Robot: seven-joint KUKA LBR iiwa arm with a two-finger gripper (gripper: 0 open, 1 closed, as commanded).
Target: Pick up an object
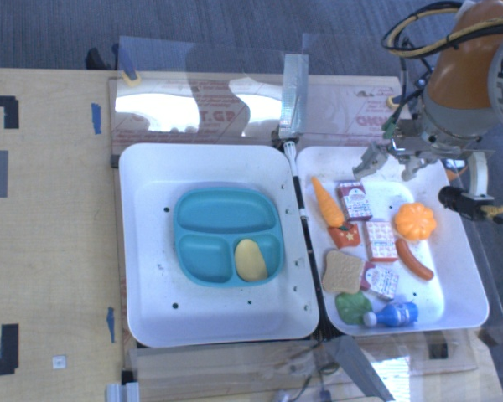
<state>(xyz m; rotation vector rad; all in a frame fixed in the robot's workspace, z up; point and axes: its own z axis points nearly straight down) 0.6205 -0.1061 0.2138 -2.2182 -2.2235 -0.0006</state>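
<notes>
The gripper (391, 163) hangs with fingers spread wide and holding nothing over the right bin's (468, 304) far edge, the carrot (327, 202), milk carton (353, 200) and small pumpkin (414, 221) lying just below it.

So there's just the one camera, fixed up above the bench (42, 224) and looking down at a bit of a slant, not dead straight. Both white bins fit in the shot, the left bin (142, 224) about centre and the right bin (465, 300) pushed toward the right side. It sits far enough back that you get the wooden bench top running off to the left and a strip of blue-grey floor (235, 7) along the top. The arm (465, 74) comes in from the upper right corner, cut off by the edge. The near edge of the bench is cropped at the bottom.
</notes>
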